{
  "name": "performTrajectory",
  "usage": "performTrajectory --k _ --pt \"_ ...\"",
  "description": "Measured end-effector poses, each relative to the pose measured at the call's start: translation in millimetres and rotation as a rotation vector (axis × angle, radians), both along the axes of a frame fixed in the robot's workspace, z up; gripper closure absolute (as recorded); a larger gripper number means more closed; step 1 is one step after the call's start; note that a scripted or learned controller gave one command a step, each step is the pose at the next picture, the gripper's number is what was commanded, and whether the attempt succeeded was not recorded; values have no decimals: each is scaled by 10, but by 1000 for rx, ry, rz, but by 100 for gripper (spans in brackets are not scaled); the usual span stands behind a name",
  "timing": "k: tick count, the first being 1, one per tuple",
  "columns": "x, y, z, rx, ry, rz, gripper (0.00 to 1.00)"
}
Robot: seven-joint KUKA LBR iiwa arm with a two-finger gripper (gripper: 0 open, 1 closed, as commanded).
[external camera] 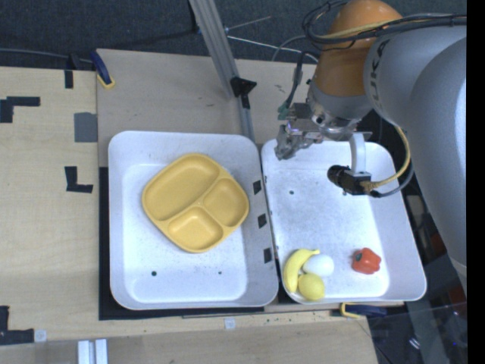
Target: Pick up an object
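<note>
At the right bin's [394,203] near edge, a yellow banana [297,262], a white egg [320,265] and a lemon [311,286] huddle touching, a red pepper [366,261] just apart. No writing is legible. Over the bin's far left corner, the gripper [289,147] is too small to read as released or clenched. A yellow divided plate [195,202] fills the left bin [125,226].
</note>
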State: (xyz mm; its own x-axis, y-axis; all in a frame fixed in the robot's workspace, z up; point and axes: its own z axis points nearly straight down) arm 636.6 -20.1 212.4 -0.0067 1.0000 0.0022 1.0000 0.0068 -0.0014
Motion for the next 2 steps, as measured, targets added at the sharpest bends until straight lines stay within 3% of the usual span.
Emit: performTrajectory --k 2 --pt "-370 1057 -80 -1 2 0 100"
